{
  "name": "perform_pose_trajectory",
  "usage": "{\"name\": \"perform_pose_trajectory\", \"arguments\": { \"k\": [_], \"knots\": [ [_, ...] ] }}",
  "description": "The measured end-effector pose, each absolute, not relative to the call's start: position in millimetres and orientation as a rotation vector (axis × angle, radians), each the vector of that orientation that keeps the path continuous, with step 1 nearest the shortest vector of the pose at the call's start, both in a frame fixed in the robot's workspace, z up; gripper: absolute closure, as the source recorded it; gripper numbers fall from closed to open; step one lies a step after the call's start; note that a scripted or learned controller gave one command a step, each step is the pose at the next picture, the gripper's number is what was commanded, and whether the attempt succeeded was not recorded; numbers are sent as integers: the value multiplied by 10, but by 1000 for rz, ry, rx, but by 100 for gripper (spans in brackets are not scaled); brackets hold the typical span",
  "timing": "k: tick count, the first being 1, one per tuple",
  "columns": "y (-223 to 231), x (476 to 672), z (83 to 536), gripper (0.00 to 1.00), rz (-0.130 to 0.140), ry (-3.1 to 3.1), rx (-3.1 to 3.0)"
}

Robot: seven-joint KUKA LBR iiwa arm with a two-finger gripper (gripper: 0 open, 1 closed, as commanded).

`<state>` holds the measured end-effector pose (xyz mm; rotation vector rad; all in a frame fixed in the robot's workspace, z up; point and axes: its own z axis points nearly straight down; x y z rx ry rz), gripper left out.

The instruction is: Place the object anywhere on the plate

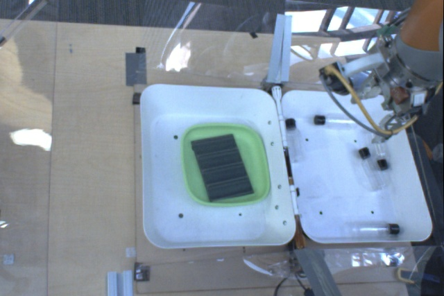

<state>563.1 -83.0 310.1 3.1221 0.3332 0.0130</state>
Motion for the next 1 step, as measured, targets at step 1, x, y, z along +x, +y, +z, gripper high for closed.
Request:
{"name": "perform_pose_trajectory", "arguments": {
  "k": [1],
  "knots": [
    [-1297,5491,3098,0,10,324,3121]
  ]
}}
